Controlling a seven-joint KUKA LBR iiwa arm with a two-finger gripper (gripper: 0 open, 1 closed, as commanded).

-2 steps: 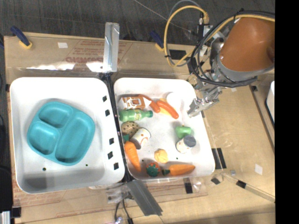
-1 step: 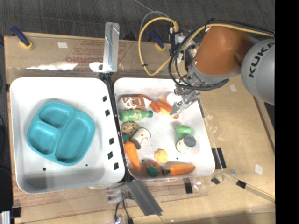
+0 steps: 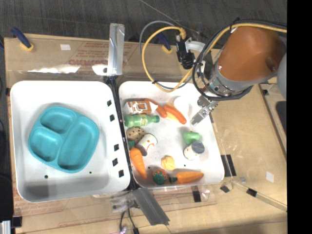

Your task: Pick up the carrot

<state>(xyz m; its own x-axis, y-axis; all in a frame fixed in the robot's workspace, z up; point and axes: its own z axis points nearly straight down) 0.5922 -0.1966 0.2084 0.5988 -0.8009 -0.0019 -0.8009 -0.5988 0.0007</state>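
Now end effector nr carrot (apart)

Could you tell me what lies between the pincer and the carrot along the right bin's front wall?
In the camera view, a green toy and a small white jar lie between the pincer and that carrot.

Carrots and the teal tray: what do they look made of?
The carrots look like moulded plastic toys: uniform orange, smooth, with a slight sheen, though rubber can't be ruled out. The teal tray looks like hard plastic with a satin finish: one even colour, rounded moulded compartments, soft highlights along the rim.
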